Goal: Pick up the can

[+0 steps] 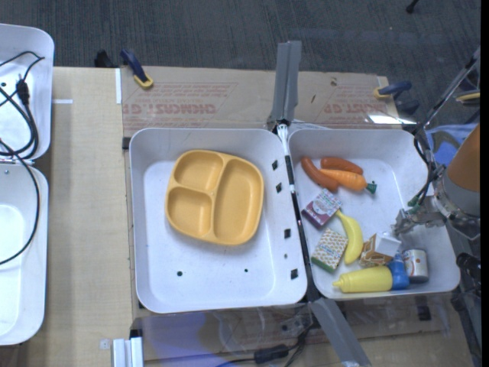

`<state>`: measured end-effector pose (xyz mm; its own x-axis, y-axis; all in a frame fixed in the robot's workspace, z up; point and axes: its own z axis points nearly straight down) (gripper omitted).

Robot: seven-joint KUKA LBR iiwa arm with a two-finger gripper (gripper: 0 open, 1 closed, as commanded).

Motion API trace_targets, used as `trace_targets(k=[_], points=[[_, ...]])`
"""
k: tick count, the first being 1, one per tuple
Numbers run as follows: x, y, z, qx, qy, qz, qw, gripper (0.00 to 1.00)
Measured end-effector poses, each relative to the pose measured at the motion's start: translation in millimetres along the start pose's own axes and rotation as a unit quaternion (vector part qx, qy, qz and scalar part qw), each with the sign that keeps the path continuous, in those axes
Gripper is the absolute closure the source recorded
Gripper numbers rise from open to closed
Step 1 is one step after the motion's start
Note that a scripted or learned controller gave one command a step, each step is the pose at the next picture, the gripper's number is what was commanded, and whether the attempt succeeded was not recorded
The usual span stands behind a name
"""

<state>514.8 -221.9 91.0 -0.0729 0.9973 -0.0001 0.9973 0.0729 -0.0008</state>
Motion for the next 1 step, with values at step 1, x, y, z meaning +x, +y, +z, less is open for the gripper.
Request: trace_targets(k=[1], points=[[0.8,-9.4,-0.2,0.001,0.000,-0.006,1.0000,0.00]])
